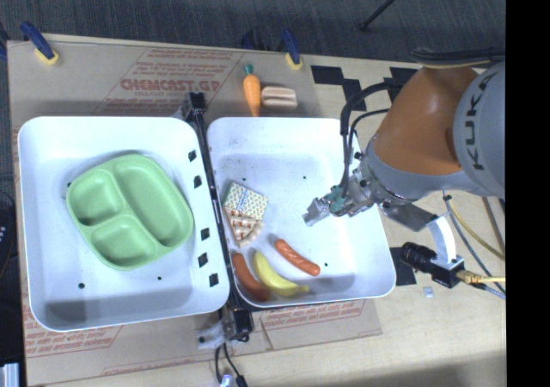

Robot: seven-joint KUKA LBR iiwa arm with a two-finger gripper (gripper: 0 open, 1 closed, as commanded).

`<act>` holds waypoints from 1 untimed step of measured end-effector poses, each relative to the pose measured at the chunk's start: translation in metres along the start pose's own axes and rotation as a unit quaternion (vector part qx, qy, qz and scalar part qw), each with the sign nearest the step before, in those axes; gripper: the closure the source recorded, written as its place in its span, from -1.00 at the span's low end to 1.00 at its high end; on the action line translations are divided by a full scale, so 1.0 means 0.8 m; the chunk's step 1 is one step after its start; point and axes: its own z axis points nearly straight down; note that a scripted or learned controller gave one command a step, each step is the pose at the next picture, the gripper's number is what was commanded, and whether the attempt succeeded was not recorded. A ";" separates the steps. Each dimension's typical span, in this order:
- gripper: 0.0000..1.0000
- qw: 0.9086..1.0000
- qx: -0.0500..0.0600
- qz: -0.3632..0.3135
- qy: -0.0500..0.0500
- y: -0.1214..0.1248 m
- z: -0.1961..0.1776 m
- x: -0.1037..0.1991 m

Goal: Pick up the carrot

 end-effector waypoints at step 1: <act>1.00 0.999 0.001 0.034 0.001 0.029 0.061 0.112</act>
